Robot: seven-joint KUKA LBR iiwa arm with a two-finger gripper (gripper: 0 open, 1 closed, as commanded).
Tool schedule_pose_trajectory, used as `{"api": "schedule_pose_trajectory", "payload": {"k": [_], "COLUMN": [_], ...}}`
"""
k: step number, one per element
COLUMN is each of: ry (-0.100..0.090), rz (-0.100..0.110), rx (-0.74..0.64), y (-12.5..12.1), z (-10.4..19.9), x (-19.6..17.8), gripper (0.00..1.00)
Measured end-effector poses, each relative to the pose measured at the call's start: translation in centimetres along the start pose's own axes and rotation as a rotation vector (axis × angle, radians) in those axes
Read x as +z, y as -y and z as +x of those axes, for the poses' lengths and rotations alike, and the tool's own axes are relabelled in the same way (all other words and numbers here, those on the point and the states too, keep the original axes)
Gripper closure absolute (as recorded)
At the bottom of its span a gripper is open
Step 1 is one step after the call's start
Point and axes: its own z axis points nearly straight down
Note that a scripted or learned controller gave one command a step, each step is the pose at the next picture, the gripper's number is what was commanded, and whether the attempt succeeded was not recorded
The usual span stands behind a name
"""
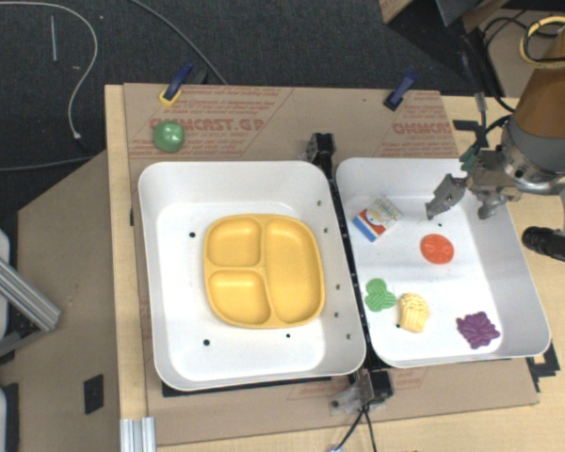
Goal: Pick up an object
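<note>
1. Cardboard-topped bench [264, 121] on dark carpet; green ball [169, 137] at its far left corner.
2. Left bin [160, 252]: yellow divided plate [263, 270], centred.
3. Right bin [508, 281]: red-and-white packet [377, 218], orange-red round piece [437, 249], green piece [379, 296], yellow corn-like piece [413, 312], purple grape cluster [477, 328].
4. Gripper [465, 202]: fingers spread wide, holding nothing, above the bin's far side, near the orange-red piece.

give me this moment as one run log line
stage: pre-grasp | gripper: open, holding nothing, above right bin | nearest: orange toy | left bin: yellow divided plate
</note>
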Motion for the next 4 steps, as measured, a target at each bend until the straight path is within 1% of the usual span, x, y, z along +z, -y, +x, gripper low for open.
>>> {"api": "schedule_pose_trajectory", "payload": {"k": [1,2,3,4], "ry": [0.002,0.001,0.001,0.002], "rz": [-0.014,-0.007,-0.009,-0.013], "rx": [-0.003,-0.003,-0.002,-0.004], "y": [-0.3,0.2,0.6,0.5], "z": [0.0,-0.2,-1.1,-1.0], "x": [-0.8,5.4,10.7,12.7], "gripper": [0.0,0.0,0.0,0.0]}}
